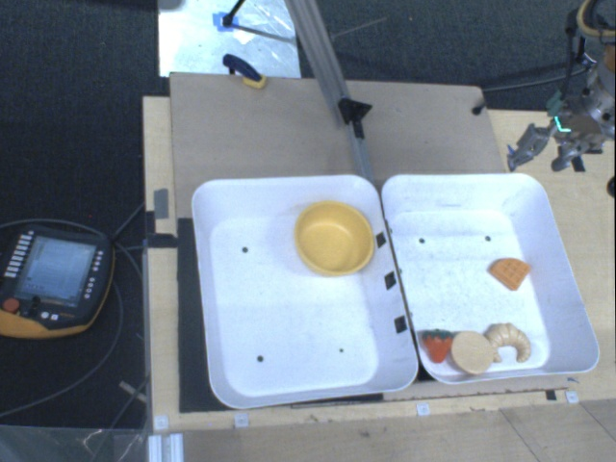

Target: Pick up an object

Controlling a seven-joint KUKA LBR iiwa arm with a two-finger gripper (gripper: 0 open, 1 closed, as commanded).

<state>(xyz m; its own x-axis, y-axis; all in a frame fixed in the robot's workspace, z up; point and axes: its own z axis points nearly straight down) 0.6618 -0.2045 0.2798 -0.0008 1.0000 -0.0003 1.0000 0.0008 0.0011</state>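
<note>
At the upper right of the frame my claw [551, 149] hangs wide and empty, the waffle piece [509, 273] lying nearest it, lower left in the right bin [539, 200].

I count two bins [289, 195] [467, 189]. One holds one bowl [333, 238]. The other holds four foods: waffle [509, 273], croissant [509, 340], round biscuit [472, 352], strawberry [437, 346].

Yellow bowl [333, 238] – smooth plastic; bins [289, 354] – matt white.
</note>
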